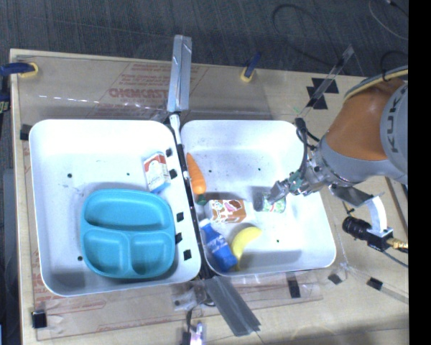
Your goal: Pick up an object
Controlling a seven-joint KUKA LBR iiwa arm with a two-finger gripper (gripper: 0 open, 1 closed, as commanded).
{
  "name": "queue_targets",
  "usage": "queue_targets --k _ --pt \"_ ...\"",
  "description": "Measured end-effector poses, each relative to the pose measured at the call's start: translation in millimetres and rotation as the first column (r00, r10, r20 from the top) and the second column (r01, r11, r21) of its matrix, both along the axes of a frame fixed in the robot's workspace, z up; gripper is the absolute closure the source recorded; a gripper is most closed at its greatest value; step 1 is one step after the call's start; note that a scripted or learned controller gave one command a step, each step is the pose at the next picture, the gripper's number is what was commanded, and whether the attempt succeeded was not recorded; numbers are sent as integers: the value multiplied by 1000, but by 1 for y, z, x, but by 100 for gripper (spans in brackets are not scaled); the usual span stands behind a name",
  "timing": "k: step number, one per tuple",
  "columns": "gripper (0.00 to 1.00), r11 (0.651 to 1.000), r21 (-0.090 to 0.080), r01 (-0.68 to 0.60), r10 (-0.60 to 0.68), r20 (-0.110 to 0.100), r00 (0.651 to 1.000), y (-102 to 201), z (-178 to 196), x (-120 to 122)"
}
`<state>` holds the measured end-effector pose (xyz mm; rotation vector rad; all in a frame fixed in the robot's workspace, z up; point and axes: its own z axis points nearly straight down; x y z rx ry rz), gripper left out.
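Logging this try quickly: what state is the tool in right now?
Tool: low in the right bin; open or closed cannot be told.

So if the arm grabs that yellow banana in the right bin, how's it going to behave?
The banana looks curved and smooth, so it may pivot or slip between the jaws. It looks like a light toy. It lies against the blue packet, so a push could shift both.

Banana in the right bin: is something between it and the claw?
Nothing visible is. The claw hangs over the bin floor up and right of the banana, with bare white floor between them. The packet lies left of that path.
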<state>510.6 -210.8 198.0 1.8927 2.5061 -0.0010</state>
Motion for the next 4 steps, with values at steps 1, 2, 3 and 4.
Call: queue_targets --k 1,2,3,4 --pt "100 937 3 -350 350 -3 937 1 -66 4" --pt "100 991 1 131 -131 0 991 20 7 5" --pt "100 993 1 118 -118 -1 993 39 -68 0" --pt "0 993 1 118 -118 -3 993 39 -69 -1"
